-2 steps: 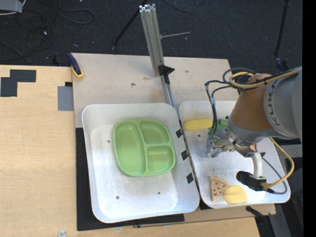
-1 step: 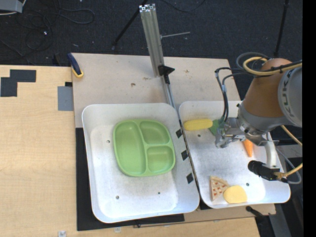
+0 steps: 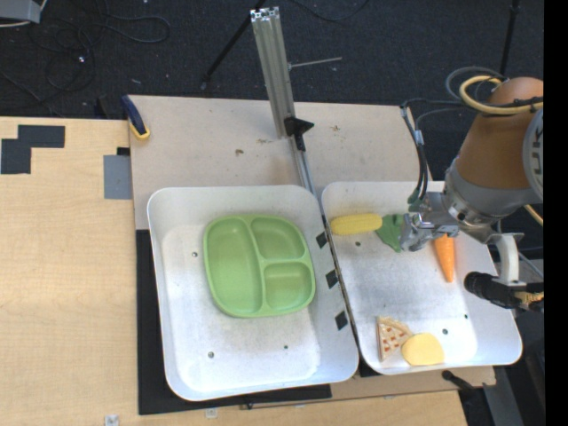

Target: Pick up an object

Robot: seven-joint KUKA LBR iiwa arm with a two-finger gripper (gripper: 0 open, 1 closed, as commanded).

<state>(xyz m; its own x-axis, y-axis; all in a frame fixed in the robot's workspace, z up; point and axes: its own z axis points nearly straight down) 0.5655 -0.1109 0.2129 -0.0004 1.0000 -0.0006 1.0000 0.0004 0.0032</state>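
Note:
In the right bin (image 3: 497,349) lie a yellow corn cob (image 3: 355,224) with a green husk end (image 3: 390,232), an orange carrot (image 3: 445,256), a pizza slice (image 3: 390,336) and a round yellow piece (image 3: 422,350). My gripper (image 3: 415,235) hangs low over the bin's far part. It sits right at the husk end of the corn, with the carrot just to its right. The wrist hides whatever lies directly beneath it.
The left bin (image 3: 177,344) holds a green divided plate (image 3: 259,265). An upright metal post (image 3: 273,69) stands behind the bins. Black clips (image 3: 330,278) line the shared rim between the bins. A black part (image 3: 493,289) of the arm overhangs the right bin's edge.

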